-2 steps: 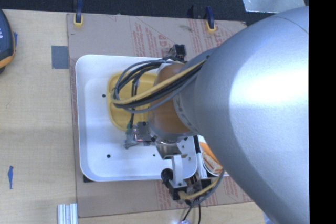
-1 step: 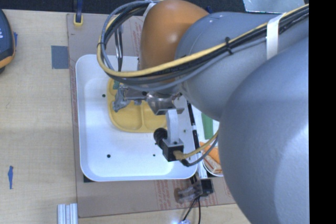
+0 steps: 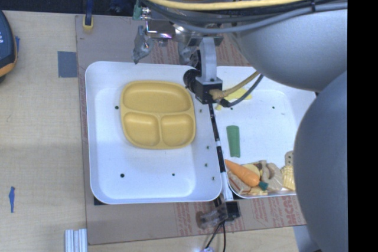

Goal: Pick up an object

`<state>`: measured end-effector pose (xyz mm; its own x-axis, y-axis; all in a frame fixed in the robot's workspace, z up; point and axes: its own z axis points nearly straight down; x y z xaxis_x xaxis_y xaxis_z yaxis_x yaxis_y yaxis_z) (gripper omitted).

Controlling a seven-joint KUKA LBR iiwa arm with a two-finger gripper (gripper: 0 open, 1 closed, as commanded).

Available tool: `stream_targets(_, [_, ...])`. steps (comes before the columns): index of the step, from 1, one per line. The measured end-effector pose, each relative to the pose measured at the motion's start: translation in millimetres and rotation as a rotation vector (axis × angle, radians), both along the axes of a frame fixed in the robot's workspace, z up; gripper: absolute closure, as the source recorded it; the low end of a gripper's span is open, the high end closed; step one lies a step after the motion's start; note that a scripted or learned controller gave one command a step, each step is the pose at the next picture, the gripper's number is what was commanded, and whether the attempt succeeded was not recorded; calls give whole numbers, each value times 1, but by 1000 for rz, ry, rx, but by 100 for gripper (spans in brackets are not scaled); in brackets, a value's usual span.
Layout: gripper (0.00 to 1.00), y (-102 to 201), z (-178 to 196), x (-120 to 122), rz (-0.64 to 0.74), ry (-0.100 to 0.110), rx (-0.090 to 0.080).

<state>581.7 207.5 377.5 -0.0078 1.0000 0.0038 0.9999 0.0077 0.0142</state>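
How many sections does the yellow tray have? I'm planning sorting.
3: one wide section along the far side, two smaller near sections, left and right.

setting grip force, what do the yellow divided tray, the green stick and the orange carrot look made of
Yellow divided tray: likely moulded plastic, smooth and semi-matte, with soft highlights and rounded compartment edges.
Green stick: probably plastic or foam, flat matte, even colour; too small to be sure.
Orange carrot: looks like toy plastic, uniform colour with a slight sheen.
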Motion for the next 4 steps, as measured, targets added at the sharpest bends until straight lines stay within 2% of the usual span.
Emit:
stream_targets(1, [0,-99,-91,-10,-14,27,-11])
stream_targets(2, [0,-183,-192,9,-13,28,-10])
stream_targets(3, [100,-178,-175,11,1,20,-6])
stream_targets(4, [0,-177,-176,11,2,21,-6])
